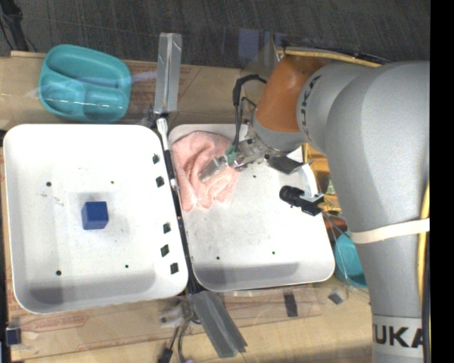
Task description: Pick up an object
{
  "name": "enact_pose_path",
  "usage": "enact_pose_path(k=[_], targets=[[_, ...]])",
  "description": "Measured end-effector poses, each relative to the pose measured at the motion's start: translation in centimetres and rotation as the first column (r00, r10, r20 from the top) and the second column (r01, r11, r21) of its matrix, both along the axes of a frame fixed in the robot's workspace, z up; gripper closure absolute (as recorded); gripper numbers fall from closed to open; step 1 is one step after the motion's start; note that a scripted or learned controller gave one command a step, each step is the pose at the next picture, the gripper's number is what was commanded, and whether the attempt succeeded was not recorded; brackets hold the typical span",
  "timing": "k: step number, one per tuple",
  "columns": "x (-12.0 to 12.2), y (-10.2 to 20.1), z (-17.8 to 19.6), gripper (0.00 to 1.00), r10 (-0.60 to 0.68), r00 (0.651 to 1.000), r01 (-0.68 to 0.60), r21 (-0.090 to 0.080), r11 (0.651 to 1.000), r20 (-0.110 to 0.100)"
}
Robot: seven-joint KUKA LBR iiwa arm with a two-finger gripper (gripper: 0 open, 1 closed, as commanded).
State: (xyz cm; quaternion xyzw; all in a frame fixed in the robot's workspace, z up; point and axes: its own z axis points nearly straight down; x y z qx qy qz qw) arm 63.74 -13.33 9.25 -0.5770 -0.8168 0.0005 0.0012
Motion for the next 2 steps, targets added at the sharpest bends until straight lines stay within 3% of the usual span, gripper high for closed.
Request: enact_pose_path(k=[1,2], targets=[[0.0,0.0,1.0,1.00,0.003,1.000,-0.003,0.000,1.000,-0.001],[1.8,6.9,11.7,1.00,0.044,0.999,-0.044,0.000,0.999,0.003]])
